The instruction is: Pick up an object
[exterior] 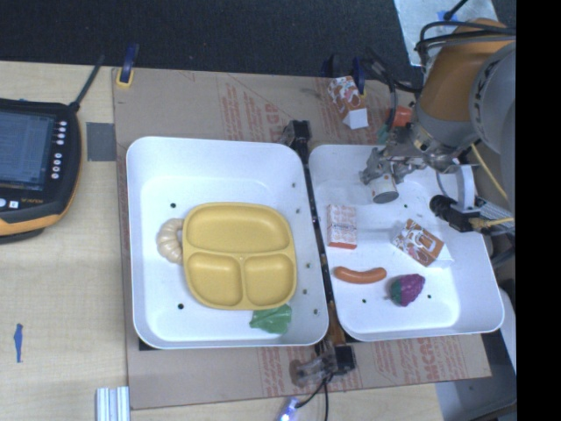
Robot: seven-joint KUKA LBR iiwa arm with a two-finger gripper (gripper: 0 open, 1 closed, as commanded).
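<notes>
My gripper (382, 181) hangs over the far left part of the right bin (473, 318), reaching in from the right under the orange-banded wrist. Below it in that bin lie a red-and-white packet (342, 225), an orange sausage (359, 275), a purple berry-like toy (406, 288) and a brown-and-white snack packet (419, 243). The gripper stands apart from all of these, up and to the right of the red-and-white packet. A small grey cylindrical shape sits at the gripper's tip; I cannot tell whether it belongs to the gripper or is a separate object.
The left bin (149, 174) holds a yellow divided plate (238, 254), a beige item (170, 239) at the plate's left and a green item (272, 319) at its front. A small carton (347, 97) stands behind the bins. A control pendant (31, 165) lies far left.
</notes>
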